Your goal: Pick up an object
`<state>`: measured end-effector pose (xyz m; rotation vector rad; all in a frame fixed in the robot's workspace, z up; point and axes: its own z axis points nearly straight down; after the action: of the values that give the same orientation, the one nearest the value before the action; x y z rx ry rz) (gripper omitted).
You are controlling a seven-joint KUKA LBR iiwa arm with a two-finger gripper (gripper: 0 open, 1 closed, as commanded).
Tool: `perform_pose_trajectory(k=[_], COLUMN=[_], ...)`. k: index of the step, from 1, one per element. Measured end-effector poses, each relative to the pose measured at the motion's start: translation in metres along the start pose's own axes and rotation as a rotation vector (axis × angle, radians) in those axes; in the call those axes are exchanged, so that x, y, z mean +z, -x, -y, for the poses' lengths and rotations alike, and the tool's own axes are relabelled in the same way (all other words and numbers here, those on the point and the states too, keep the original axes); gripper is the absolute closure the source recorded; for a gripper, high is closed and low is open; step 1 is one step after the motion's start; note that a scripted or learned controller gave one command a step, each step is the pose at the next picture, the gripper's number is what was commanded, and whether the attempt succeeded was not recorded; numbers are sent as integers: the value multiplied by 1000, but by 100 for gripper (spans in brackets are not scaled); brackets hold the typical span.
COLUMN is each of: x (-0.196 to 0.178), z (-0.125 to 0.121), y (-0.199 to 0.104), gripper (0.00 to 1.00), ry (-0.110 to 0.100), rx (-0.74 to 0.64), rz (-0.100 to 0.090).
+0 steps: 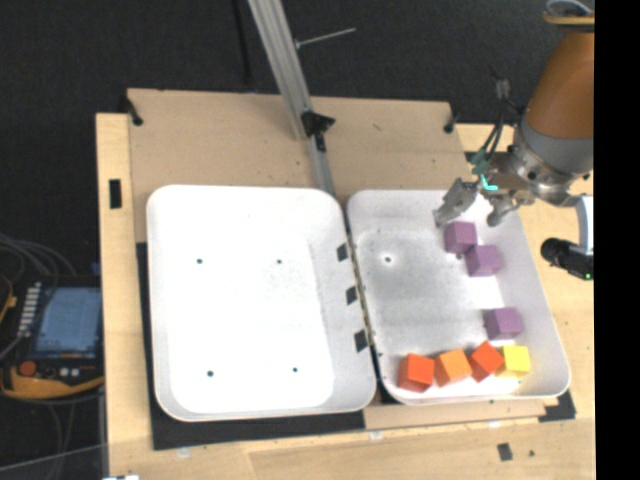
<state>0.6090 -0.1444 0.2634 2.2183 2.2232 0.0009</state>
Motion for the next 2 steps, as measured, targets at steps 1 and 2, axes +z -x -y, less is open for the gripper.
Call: perform_pose_trajectory(k=[1, 2], x=[42, 89], z=[-1, 1], y=[2, -5], gripper=[0, 0], ry=[-4, -5], rx=[3, 6], rz=[1, 1])
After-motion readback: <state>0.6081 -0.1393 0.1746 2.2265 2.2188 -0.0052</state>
